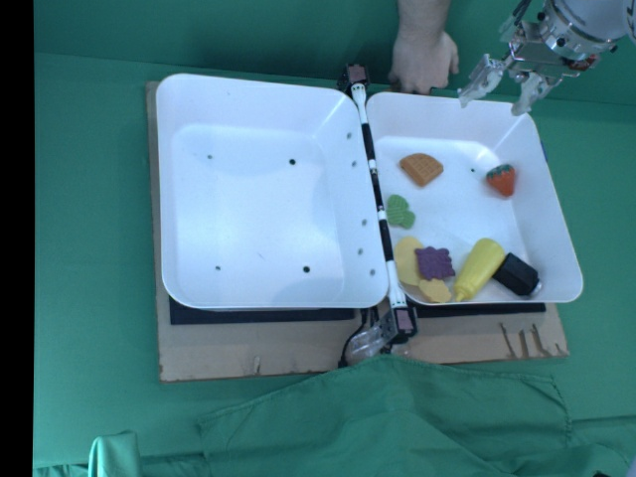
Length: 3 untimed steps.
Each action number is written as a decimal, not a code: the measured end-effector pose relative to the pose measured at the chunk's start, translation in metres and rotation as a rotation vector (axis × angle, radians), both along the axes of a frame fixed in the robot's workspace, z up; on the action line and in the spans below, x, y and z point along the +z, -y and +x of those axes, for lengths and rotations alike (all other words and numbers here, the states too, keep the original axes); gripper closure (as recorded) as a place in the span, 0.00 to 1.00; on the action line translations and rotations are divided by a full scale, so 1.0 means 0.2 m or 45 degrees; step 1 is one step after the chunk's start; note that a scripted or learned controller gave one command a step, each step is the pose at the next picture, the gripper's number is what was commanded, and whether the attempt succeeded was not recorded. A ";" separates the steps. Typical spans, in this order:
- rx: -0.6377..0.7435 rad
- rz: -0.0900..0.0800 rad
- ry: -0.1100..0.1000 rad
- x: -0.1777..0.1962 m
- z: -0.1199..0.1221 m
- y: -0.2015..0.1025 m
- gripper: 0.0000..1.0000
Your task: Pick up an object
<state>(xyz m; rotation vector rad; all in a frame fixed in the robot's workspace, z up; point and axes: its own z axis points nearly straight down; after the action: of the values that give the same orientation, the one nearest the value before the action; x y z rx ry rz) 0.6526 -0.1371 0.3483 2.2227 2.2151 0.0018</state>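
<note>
My hand [502, 82] hovers over the far edge of the right bin [556, 256], fingers spread apart, gripping nothing. Below it in that bin: a strawberry [502, 179] near the right wall, a waffle [421, 169], a green piece [399, 211], a purple piece [434, 262], a yellow bottle [479, 268], a black block [517, 274] beside it. A person's hand [424, 60] rests at the far rim.

Lab bench: green cloth [99, 217], white bins [199, 97]

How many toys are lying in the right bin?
7: waffle, strawberry, green piece, purple piece overlapping two yellow pieces, and a yellow-and-black bottle.
</note>
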 end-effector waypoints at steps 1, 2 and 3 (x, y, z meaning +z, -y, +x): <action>-0.001 -0.006 0.013 0.28 0.25 0.23 0.00; -0.002 0.001 -0.011 -0.16 0.11 0.25 0.00; 0.000 0.002 -0.009 -0.37 -0.14 0.11 0.00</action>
<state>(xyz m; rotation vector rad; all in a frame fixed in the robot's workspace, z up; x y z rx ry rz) 0.6246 -0.1590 0.2738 2.2271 2.2188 -0.0044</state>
